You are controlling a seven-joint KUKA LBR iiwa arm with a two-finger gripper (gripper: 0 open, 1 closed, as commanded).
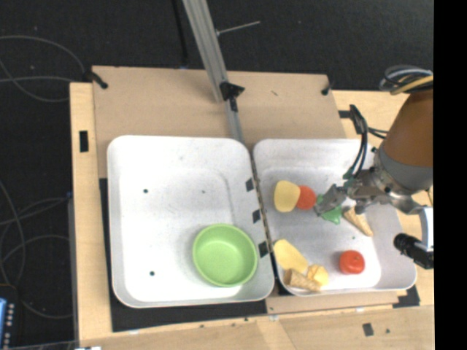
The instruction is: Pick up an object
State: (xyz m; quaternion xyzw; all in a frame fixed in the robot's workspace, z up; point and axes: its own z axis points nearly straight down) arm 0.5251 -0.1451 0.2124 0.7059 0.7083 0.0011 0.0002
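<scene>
- Down in the right bin (292, 152), our gripper (330, 204) sits low over a small green object (332, 215), its dark fingers reaching toward the bin's middle; we cannot tell how far apart they stand, nor whether they have the green piece between them.
- We take that green object as the likely target: it lies right at the fingertips, near the bin's centre, just beside a tan wedge (359, 223) on its right.
- Just to the left of it we see a yellow piece (286, 195) touching a small red piece (306, 197).
- Nearer the front wall lie a red round object (352, 262) and a yellow-and-tan cluster (299, 265) by the bin's left corner.
- Over in the left bin (168, 166) a green bowl (224, 254) rests near the front.
- As we judge it, the reach is made but nothing is lifted: a firm grasp and the raise are left.
</scene>
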